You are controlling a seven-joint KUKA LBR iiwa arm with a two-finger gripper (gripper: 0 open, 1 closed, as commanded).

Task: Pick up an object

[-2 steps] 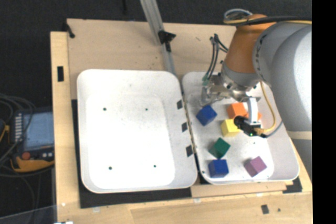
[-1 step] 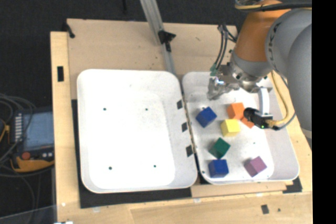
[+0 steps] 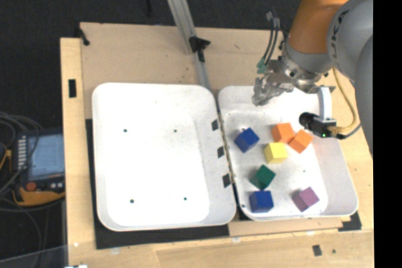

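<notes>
- Hovering over the far end of the right bin (image 3: 336, 163), your gripper (image 3: 262, 97) sits apart from the cubes; I cannot tell how its fingers stand.
- Nearest it lies the blue cube (image 3: 247, 139).
- Beyond that: two orange cubes (image 3: 292, 137), then the yellow cube (image 3: 275, 152).

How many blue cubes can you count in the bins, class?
2, both in the right bin. One blue cube lies near its upper left, left of the yellow cube. The other blue cube sits at the front edge, below the green cube.
</notes>
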